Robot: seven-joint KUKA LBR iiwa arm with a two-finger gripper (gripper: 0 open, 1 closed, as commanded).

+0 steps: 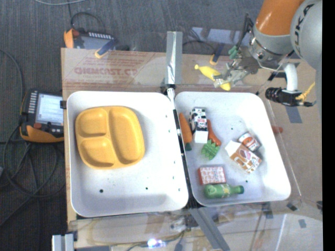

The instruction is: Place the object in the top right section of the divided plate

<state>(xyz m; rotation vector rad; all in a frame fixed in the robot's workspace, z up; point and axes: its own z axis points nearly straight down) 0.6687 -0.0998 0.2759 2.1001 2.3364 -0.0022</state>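
Gripper point(234, 72) sits over the far edge of the right bin point(272, 140), past its rim, next to a yellow banana-like toy point(209, 73) lying on the cardboard; can't tell whether it's open, closed or holding anything, the wrist and cabling crowd that spot. Task doesn't name the object, so candidates are what lies in the right bin: carrot point(184, 130) along the left wall, cow-print figure point(198, 119), small white block point(201, 137) touching it, second carrot with green leafy top point(211, 144), two red-white cartons point(244, 153), flat red packet point(212, 174), green bottle point(222, 191) at the near edge. All look like light, stiff plastic play food, not fragile; smooth, so likely slippery. My guess: grab the carrot or bottle across the narrow width mid-length; cartons across flat faces; the packet lies flat and looks hard to pinch. Carrot by the wall leaves little finger room on that side. Yellow divided plate point(110, 136) is in the left bin point(89, 192), well apart from the gripper, sections bare. Labels on packet and cartons too small to read.
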